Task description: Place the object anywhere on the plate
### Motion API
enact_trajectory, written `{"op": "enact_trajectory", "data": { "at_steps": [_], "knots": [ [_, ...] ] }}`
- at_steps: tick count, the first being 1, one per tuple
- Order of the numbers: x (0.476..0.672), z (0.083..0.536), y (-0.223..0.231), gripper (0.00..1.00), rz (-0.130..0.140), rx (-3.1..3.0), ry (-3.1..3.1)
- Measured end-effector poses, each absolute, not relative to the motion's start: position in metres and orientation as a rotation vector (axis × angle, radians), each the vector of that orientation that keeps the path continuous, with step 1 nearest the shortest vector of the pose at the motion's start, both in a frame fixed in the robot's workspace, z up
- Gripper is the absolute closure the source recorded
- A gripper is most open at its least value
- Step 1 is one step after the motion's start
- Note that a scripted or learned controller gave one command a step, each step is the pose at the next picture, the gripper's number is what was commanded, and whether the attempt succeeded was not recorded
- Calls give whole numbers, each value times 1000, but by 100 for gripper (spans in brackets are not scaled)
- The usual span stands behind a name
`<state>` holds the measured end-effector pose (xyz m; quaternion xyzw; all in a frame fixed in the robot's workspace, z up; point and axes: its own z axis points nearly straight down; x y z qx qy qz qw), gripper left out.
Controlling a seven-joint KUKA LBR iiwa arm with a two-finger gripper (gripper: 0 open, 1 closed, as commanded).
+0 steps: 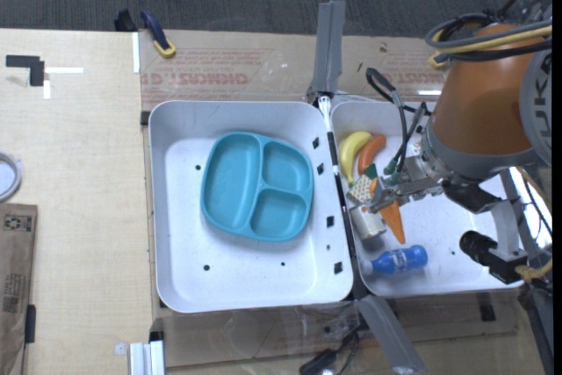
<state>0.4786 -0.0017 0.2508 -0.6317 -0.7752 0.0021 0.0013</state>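
Note:
A blue divided plate [257, 185] lies in the left white bin [176, 277], with nothing on it. The right bin [439, 281] holds a yellow banana [351, 152], an orange carrot-like piece [374, 147], a second orange piece [395, 224], a small silver can [369, 221] and a blue bottle [399, 260]. My gripper [384, 198] hangs low over the left part of the right bin, right above the second orange piece and the silver can. The arm's body hides much of that bin's right side.
A grey divider post [330, 48] stands between the bins at the back. A checkered little item [361, 187] lies beside the banana. Black cables [395, 114] loop from the arm over the right bin. A yellow-and-blue clamp [158, 34] sits on the bench behind the left bin.

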Motion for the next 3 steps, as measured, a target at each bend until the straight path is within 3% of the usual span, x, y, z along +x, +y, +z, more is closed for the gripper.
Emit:
{"op": "enact_trajectory", "data": {
  "at_steps": [1, 2, 3],
  "knots": [
    [478, 218, 45, 100, 8, -1755, -2601],
    [558, 217, 105, 100, 10, -2025, -2400],
    [558, 217, 105, 0, 10, -2026, -2400]
  ]
}}
